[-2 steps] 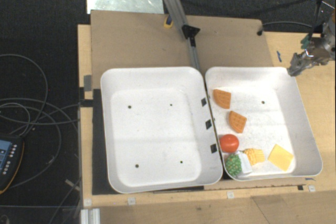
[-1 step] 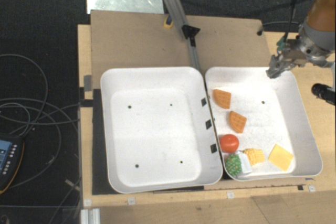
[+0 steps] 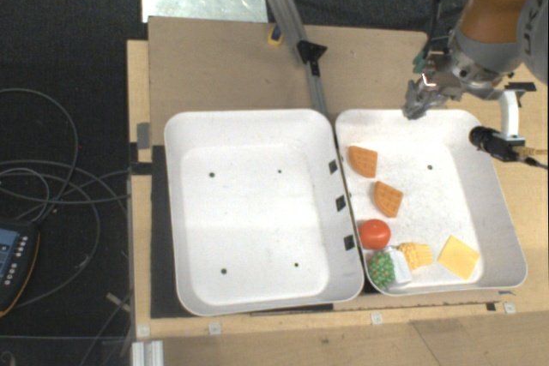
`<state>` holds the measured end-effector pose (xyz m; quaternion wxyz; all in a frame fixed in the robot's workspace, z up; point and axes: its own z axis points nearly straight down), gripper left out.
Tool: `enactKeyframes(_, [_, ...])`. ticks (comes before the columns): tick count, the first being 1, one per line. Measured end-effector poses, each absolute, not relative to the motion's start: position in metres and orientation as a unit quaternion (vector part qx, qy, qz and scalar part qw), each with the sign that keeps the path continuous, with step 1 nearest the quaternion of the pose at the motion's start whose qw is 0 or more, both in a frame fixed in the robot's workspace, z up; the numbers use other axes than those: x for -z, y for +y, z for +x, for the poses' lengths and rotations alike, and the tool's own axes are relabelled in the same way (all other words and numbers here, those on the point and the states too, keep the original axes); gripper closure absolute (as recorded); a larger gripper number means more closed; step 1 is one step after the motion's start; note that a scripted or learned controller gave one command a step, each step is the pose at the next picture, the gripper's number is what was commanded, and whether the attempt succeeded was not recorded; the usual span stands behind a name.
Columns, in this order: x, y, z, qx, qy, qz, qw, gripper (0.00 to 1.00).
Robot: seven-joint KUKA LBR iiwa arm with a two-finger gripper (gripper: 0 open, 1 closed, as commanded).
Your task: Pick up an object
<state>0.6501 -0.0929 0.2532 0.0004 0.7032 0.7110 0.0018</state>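
Two white bins sit side by side on the worktop [image 3: 257,56]. The right bin [image 3: 480,176] holds six items: two orange waffle wedges [image 3: 363,160] [image 3: 388,199], a red tomato [image 3: 374,233], green peas [image 3: 381,269], a corn piece [image 3: 415,254] and a yellow cheese block [image 3: 459,256]. The tool [image 3: 417,105] hovers over the right bin's far rim, grasping nothing visible; its grip cannot be judged.
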Motion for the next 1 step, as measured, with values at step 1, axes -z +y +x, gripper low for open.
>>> enactKeyframes(1, [-0.2570,-0.0328,0.6538,-0.0018,0.711,0.703,0.000,1.00])
